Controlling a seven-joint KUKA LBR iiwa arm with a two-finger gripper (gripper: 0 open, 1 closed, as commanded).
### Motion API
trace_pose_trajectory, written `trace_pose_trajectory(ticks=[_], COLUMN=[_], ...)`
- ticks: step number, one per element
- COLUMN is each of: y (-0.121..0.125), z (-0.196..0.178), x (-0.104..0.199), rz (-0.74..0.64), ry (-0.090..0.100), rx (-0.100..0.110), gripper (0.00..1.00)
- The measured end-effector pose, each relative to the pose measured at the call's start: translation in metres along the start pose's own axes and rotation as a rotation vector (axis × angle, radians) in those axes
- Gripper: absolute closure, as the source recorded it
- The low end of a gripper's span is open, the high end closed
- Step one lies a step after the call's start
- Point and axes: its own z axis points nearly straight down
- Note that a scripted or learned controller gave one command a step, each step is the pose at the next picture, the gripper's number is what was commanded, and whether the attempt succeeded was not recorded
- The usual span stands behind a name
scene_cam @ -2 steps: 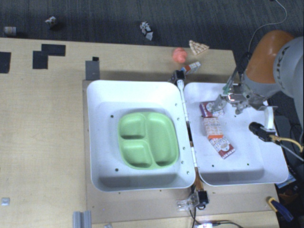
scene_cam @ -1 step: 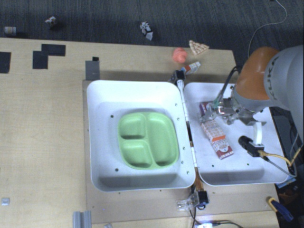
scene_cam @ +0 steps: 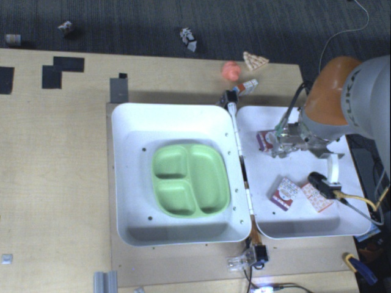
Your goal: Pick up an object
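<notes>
The tool (scene_cam: 282,145) hangs low over the far half of the right bin (scene_cam: 348,224), at the end of the grey arm with its orange band. From this slanted view I cannot tell whether it is spread or pressed together, and nothing can be seen gripped in it. A small dark red and white packet (scene_cam: 264,140) lies on the bin floor just beside the tool, on the side toward the left bin (scene_cam: 122,163); whether the two touch is unclear. Nearer the camera in the same bin lie a red and white box (scene_cam: 285,193) and a pale patterned card (scene_cam: 317,198), close together and apart from the tool. The left bin holds a green divided tray (scene_cam: 189,179).
</notes>
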Motion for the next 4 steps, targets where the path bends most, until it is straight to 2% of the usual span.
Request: trace_pose_trajectory(ticks=[1,2,3,4], y=[0.0,-0.1,-0.098,-0.111], z=[0.0,0.013,0.003,-0.085], x=[0.0,-0.003,-0.002,0.071], rz=[0.0,0.002,0.0,-0.001], ry=[0.0,-0.002,-0.002,0.001], rx=[0.0,0.016,0.012,0.02], gripper=[0.0,0.0,1.0,1.0])
